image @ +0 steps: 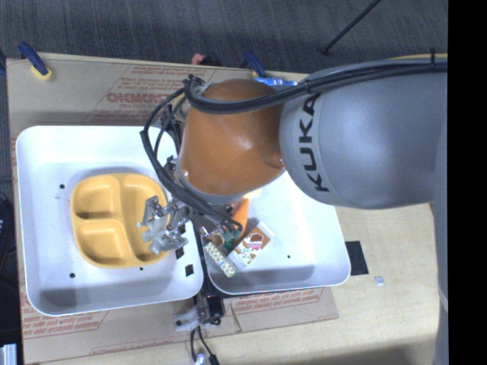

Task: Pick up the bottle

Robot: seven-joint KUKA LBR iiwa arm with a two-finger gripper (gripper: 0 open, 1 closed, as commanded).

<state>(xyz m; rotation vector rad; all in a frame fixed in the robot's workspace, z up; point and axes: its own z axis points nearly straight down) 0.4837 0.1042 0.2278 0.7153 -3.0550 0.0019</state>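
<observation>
Looming closest, one grey arm with an orange band reaches in from the right and covers much of the right bin. Its gripper hangs over the right edge of one yellow tray, which has three compartments and lies in the left bin. Whether the fingers are apart or closed cannot be told. Two bins sit side by side. One packet and something orange lie below the wrist. No object can be told as a bottle.
</observation>
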